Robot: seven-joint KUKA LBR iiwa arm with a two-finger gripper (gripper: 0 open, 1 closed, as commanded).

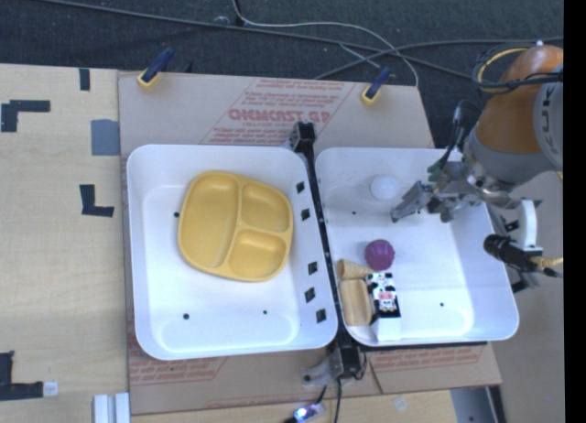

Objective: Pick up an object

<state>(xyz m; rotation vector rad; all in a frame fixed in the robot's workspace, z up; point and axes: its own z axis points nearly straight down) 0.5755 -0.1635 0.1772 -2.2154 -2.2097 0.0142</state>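
The claw [414, 202] is seen over the upper half of the right bin [476, 311], with its dark fingers pointing toward the divider; whether it is open or closed cannot be told, and nothing is seen between its tips.

Well to the claw's left, across the divider, the yellow divided plate [236, 225] is lying in the left bin [146, 256]. It is judged a poor target: it is wide, shallow and flat, so a two-finger grasp would probably slide off its rim.

Below and left of the claw, the tan block [352, 298] is lying against the divider wall, with the black-and-white toy [385, 297] just beside it. If either were aimed at, a finger could be blocked by the wall or by the neighbour, and both might be pushed rather than lifted.

Just below the claw, the purple ball [380, 253] is seen near the toy. Just left of the claw and near its tips, the white ball [384, 188] is resting on white plastic. Either ball is expected to roll away if struck off-centre by a descending finger.
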